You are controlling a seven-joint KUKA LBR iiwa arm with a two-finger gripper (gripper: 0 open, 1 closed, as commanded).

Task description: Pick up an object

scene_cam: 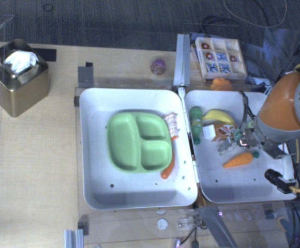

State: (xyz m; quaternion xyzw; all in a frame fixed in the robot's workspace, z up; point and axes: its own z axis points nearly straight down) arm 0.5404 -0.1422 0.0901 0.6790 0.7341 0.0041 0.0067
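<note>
Green tray (138, 141) matt plastic; 2 white bins (95, 190) smooth plastic; bench (36, 164) pale wood.

The gripper (238, 140) hangs in the right bin (243, 187). A carrot (238, 160) lies just below its fingers, a banana (218, 117) above-left of them, a bottle (195, 123) farther left, and a divided plate (138, 141) in the left bin (95, 180) beyond.

Partial dark letters, seemingly "KU", showed on the arm's orange band (283, 107) at the view's right edge. The tic-tac-toe board (221, 59) behind the bins bore red O and blue X marks. A packet (171, 125) carried print too small to read.
</note>
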